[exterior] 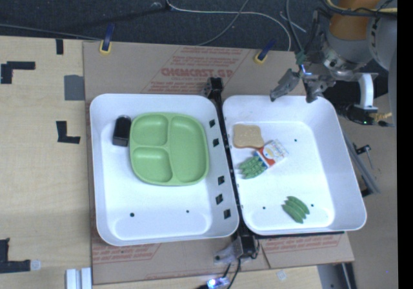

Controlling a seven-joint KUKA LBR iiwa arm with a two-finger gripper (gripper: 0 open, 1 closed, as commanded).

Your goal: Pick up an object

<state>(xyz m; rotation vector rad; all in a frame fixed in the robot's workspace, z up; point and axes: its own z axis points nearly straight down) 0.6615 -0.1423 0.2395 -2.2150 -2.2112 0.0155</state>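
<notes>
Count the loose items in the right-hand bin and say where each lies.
3: a bread slice near the bin's left wall, a small packet with green pieces just below it, and a pea pod near the front.

Two white bins (97, 152) (345, 165), one green divided plate (170, 149), one black block (121, 130), one bread slice (246, 135), one small carton (273, 152), two green pea pods (253, 167) (295, 208).
</notes>
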